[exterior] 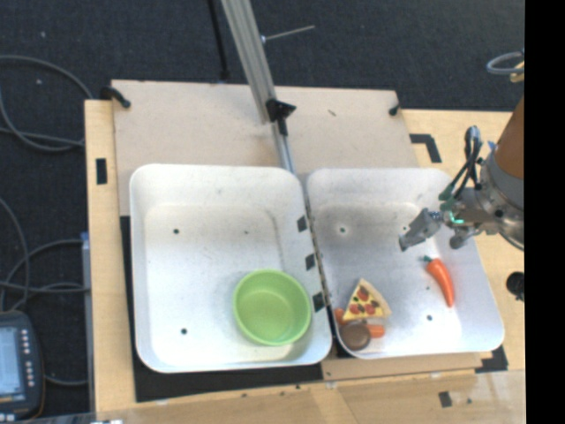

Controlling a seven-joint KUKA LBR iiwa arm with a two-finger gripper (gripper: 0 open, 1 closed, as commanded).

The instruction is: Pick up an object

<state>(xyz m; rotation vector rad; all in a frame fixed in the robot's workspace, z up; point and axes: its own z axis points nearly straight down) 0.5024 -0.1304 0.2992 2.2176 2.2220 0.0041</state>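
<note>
An orange toy carrot (440, 281) lies in the right bin (353, 210), near its right side. A toy pizza slice (365, 300) rests at the bin's front, with a small brown round piece (356, 335) and an orange bit just in front of it. A green bowl (272, 306) stands in the left bin (194, 210) at its front right corner. My gripper (438, 229) hangs over the right bin's right half, just above and left of the carrot. Its fingers (418, 230) stand spread apart with nothing between them.
A slanted aluminium post (253, 56) rises from the bench behind the seam between the bins. Cables lie on the dark floor at the left. The arm's wrist (503, 184) overhangs the right bin's right edge.
</note>
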